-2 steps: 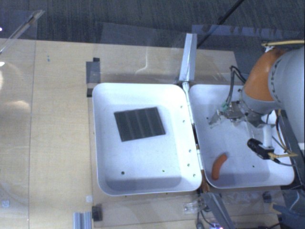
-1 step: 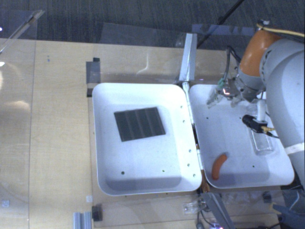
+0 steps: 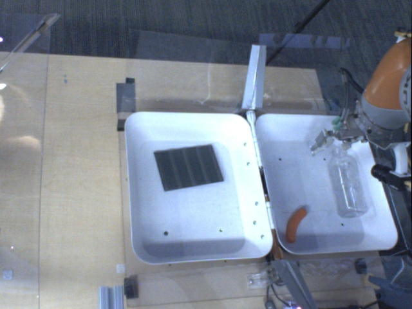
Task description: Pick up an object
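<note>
Two-finger gripper [image 3: 329,140] hovers at top of right white bin [image 3: 380,240], fingers spread, nothing between them. Clear plastic bottle [image 3: 348,187] lies just below; small orange sausage-shaped piece [image 3: 295,224] near front-left corner. Grasp not yet made – descent, closing, lift remain.

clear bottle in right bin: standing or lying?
Lying. The clear plastic bottle shows its full side along the right white bin floor.
</note>
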{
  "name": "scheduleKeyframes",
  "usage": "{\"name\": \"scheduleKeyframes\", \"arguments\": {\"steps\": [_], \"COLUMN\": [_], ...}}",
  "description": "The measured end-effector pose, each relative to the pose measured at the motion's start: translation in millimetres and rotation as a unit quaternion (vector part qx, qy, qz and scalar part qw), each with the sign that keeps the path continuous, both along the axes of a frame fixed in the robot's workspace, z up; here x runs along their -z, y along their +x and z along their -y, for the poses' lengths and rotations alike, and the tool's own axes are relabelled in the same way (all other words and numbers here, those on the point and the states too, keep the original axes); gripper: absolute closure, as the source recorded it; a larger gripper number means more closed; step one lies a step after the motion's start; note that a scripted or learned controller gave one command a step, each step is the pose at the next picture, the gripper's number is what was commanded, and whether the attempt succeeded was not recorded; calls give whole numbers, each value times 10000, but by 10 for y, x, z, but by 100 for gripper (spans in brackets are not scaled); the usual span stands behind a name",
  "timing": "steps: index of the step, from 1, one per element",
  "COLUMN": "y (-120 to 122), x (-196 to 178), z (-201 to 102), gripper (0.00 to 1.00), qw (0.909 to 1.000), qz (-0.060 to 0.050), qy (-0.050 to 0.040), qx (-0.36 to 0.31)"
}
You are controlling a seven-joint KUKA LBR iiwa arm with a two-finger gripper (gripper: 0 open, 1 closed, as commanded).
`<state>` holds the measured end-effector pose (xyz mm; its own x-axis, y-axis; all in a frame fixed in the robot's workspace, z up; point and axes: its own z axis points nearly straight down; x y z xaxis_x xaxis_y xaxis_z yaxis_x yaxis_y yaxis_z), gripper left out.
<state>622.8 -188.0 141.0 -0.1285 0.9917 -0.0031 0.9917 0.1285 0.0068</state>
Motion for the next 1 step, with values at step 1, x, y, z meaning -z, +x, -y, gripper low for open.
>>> {"name": "scheduleKeyframes", "arguments": {"steps": [1], "y": [-50], "x": [520], "z": [-220], "gripper": [0], "qw": [9937], "qz": [14], "qy": [-10], "qx": [-1117]}}
